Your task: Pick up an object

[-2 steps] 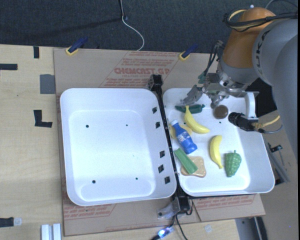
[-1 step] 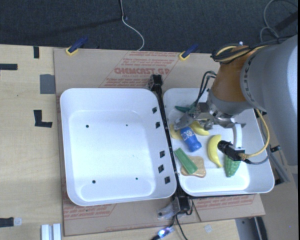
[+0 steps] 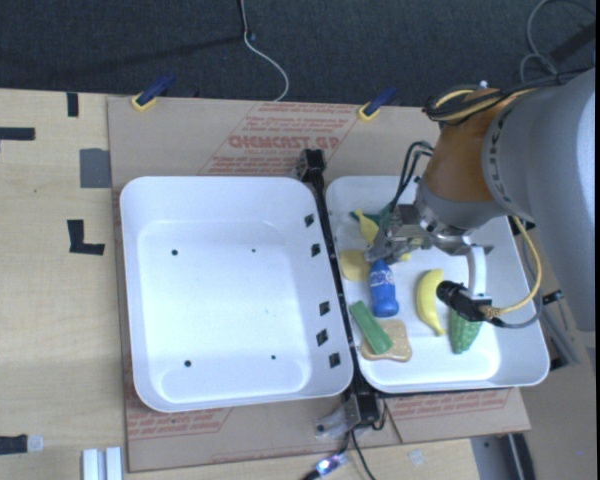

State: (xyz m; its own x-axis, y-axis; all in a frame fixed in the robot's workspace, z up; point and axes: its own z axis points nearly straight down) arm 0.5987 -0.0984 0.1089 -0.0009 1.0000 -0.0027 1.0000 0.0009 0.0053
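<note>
My gripper hangs low over the right bin, near its left wall. Just below it lies a blue bottle, its top end close to the gripper. A yellow banana lies to the right of the bottle. A green wedge sits by the banana's lower end. A green strip rests on a tan slice at the front. A yellow piece lies against the left wall, and another yellow-green piece sits behind the gripper.
The left bin stands beside the right one, with a black divider between them. The arm's grey body and orange band cover the right bin's back right. Cables trail along the right rim.
</note>
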